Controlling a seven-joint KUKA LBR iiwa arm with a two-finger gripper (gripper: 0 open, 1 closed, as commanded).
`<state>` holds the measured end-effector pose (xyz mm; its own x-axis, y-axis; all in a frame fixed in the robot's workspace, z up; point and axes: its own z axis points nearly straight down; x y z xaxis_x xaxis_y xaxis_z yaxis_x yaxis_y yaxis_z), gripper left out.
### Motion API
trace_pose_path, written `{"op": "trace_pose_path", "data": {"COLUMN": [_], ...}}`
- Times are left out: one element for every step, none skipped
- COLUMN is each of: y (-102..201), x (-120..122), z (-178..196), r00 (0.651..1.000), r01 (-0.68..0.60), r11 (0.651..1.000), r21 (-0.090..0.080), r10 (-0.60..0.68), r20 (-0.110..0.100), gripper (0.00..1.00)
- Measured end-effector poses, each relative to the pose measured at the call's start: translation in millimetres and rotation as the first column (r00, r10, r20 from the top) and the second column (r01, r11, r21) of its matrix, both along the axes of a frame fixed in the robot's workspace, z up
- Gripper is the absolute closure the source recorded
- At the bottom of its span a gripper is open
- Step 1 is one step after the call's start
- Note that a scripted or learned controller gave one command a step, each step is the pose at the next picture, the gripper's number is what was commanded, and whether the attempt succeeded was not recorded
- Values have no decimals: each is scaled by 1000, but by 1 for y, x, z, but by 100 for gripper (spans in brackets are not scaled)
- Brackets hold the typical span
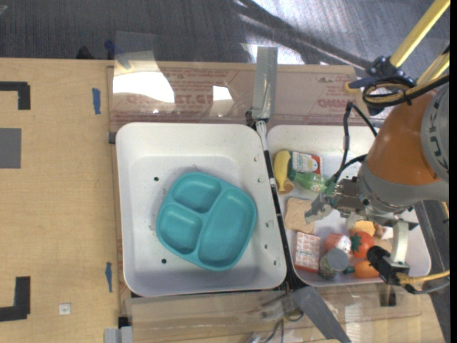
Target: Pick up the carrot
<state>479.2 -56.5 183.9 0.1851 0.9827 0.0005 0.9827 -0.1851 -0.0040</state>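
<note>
Cardboard-topped bench here, grey carpet past the far edge, and two shallow white bins side by side. The right bin (421, 263) is where all the clutter is, so that's where I'm working.

The carrot (365, 263), as far as I can make out, is the orange piece down at about 5 o'clock in that bin, jammed up against a red tomato-looking thing (338, 243) and a grey can (334, 261). Part of it sits under my wrist, so I'm judging by colour more than shape. Around it, clockwise: a pink printed packet (307, 251) at 8 o'clock, a tan slab (296, 210) at 10, and the banana (283, 170) and a green-and-white pouch (307, 164) up near 11.

My claw (371, 224) hangs right over the pile, just above the carrot, and honestly I can't tell its state, since my own housing blocks it. I'd guess I'm parked here because the carrot is wedged, so coming straight down beats reaching in sideways.

The left bin (132, 191) just has a teal divided plate (207, 221), out of my way.
</note>
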Motion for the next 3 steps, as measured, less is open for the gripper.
{"op": "trace_pose_path", "data": {"y": [-54, -85, -119], "x": [52, 4, 3], "z": [-20, -95, -95], "r00": [999, 978, 966], "r01": [-35, 206, -260], "r11": [999, 979, 966], "r21": [-3, 1, -3], "r10": [35, -206, 260], "r20": [1, 14, 10], "gripper": [0, 0, 0]}}
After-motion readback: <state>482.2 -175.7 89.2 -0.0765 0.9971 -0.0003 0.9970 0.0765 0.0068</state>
